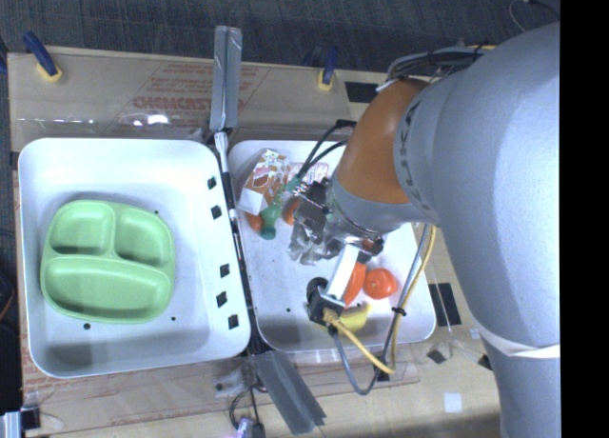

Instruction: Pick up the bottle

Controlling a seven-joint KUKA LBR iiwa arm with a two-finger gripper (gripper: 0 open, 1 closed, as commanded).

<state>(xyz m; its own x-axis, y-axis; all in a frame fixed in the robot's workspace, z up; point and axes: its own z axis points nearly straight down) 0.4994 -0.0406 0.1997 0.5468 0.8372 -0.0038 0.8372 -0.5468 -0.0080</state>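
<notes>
Green rounded bottle (269,222) lies in right bin (276,327) — metal claw (306,246) beside it, grip unclear.

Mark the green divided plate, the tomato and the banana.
green divided plate (107,260): camera view, centre ridge, left bin.
tomato (381,283): camera view, its red top, right bin.
banana (352,316): camera view, its yellow middle.

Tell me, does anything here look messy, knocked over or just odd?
Nothing looks spilled or broken. The right bin holds a loose jumble: a carton lying tilted, a tomato and a banana. The green divided plate sits alone in the left bin.
</notes>
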